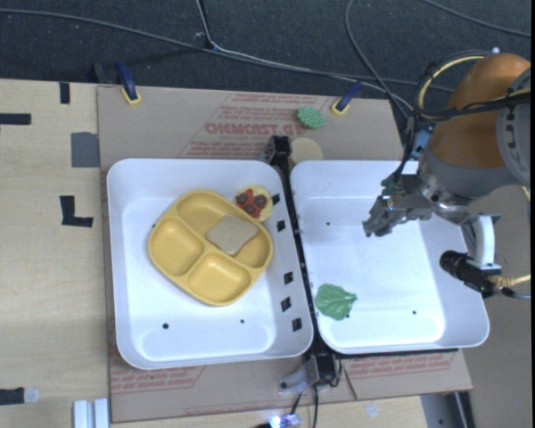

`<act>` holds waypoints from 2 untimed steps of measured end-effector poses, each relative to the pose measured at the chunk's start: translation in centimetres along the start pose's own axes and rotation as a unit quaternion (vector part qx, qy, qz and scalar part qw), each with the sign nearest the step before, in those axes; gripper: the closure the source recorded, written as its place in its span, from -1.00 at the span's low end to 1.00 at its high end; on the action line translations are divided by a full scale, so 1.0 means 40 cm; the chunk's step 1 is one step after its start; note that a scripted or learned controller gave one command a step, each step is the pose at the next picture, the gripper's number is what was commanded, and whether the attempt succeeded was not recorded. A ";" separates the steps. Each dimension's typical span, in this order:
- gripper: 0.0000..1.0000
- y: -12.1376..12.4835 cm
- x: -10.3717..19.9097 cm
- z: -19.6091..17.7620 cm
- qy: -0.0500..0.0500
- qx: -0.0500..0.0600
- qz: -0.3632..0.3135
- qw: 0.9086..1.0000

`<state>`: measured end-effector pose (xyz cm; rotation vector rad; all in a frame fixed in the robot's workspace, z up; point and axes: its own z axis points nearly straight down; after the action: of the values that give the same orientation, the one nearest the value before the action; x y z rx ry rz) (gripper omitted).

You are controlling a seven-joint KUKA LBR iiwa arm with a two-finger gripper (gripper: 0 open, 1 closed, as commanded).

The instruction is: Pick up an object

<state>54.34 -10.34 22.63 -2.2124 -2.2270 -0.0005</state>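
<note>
Two white bins are seen. In the left bin (134, 328), one yellow divided plate (210, 248) carrying one bread slice (231, 234); in the right bin (428, 328), one green leaf (335, 301) at lower left. The gripper (381, 222) hangs above the right bin's upper middle, well apart from the leaf.

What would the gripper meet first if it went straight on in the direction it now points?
Probably the bare floor of the right white bin under the gripper; the green leaf-shaped piece lies off to the side, though depth is unclear.

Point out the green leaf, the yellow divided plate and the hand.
green leaf (335, 301), camera view, middle of the leaf.
yellow divided plate (174, 239), camera view, its left compartment.
hand (376, 226), camera view, at its fingertips over the right bin.
</note>
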 end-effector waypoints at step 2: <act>1.00 0.027 0.269 0.015 0.000 0.001 0.000 1.000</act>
<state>55.34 0.44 22.04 -2.2124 -2.2267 0.0019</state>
